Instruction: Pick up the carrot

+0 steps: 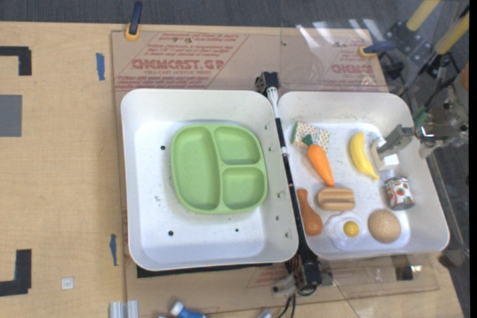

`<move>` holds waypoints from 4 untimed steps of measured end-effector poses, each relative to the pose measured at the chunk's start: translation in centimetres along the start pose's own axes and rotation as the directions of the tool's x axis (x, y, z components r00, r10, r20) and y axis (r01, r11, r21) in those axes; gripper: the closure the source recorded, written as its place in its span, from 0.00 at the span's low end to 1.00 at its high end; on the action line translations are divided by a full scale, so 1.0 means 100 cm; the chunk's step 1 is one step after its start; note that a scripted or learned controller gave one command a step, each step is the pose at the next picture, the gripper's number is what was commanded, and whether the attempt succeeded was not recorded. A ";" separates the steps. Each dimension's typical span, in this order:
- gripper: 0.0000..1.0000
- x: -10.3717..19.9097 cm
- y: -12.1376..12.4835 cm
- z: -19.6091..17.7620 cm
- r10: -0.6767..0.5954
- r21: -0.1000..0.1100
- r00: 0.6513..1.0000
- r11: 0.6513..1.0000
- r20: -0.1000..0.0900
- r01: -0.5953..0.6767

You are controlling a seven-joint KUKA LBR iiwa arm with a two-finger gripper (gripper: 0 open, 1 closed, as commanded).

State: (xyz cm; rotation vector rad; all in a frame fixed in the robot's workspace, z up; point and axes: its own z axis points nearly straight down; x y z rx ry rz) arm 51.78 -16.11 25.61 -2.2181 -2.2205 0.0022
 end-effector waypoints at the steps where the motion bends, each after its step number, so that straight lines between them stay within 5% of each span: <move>1: 0.00 0.060 0.041 0.131 -0.050 0.013 0.999 0.999 -0.006 0.050; 2: 0.00 0.064 0.042 0.160 -0.033 -0.007 0.999 0.999 0.003 0.033; 3: 1.00 0.065 0.042 0.152 -0.029 -0.008 1.000 1.000 0.003 0.029; 4: 1.00 0.162 0.012 0.068 0.006 -0.012 1.000 1.000 -0.004 -0.006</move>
